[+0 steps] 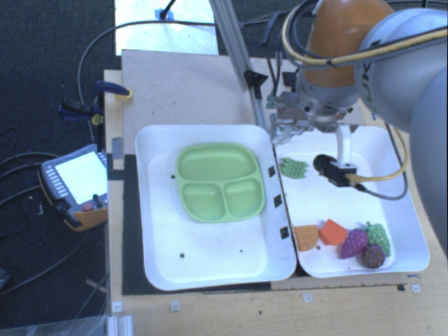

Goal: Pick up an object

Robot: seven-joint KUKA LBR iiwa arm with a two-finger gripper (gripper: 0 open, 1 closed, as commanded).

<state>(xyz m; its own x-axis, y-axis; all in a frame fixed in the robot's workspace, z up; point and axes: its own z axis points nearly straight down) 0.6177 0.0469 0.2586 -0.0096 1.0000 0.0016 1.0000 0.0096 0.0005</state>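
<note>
A dark carpeted floor surrounds a plywood bench (182, 82) that carries 2 shallow white bins side by side. The left bin (157, 250) holds a green divided plate (220, 181) with 3 compartments, lying flat near the bin's middle. The right bin (402, 254) holds my candidates. A small green leafy toy (294, 167) lies near the bin's upper left corner. Along the front edge sit an orange wedge-like piece (305, 236), an orange-red block (333, 232), a purple grape bunch (354, 242), a green grape bunch (379, 235) and a dark round fruit (372, 256), all clustered close together, some touching.

My gripper (290, 133) hangs over the back left corner of the right bin, just above the divide between the bins. The green leafy toy is the nearest thing, lying just in front of and below me, apart from my tip. I cannot tell how my jaws are set, since my wrist hides them. The fruit cluster lies well apart, toward the front.
</note>
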